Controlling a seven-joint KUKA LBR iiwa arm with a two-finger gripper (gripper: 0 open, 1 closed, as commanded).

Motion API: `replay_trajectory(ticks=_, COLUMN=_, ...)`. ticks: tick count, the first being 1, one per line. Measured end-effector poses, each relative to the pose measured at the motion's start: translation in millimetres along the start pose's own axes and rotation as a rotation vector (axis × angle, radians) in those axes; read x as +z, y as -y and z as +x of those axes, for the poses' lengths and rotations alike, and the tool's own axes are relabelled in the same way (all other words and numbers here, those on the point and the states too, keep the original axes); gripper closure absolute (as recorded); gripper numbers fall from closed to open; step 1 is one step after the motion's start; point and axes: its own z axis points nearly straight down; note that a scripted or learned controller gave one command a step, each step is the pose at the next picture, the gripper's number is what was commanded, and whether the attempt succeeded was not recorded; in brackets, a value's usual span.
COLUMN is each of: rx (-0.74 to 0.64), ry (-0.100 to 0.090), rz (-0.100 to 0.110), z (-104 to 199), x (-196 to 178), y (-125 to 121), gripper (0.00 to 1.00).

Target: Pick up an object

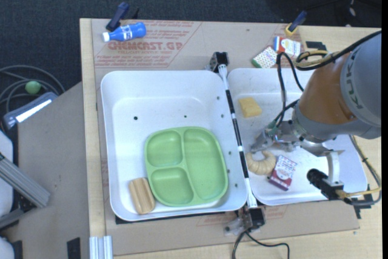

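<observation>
In the camera view, the gripper [265, 141] is seen low in the right bin [260, 79], just above a pale ring-shaped object [262, 162] that lies beside a red-and-white packet [282, 171]. A yellow block [250, 107] rests farther back. Whether the jaws are spread or closed cannot be told — nothing is seen held. The approach step appears to be in hand; next, a descent over the ring and a firm closing would be called for.
</observation>
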Motion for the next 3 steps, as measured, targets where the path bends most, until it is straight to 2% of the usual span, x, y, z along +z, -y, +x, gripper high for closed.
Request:
replay_trajectory(ticks=1, rx=-0.001, ry=0.002, rz=-0.003, z=-19.9, x=-0.9, y=-86.3, gripper=0.0)
replay_trajectory(ticks=2, rx=0.0, ry=0.001, rz=0.0, z=-22.6, x=-0.3, y=-56.6, gripper=0.0)
replay_trajectory(ticks=3, rx=0.0, ry=0.0, rz=0.0, z=-7.9, x=-0.2, y=-40.8, gripper=0.0)
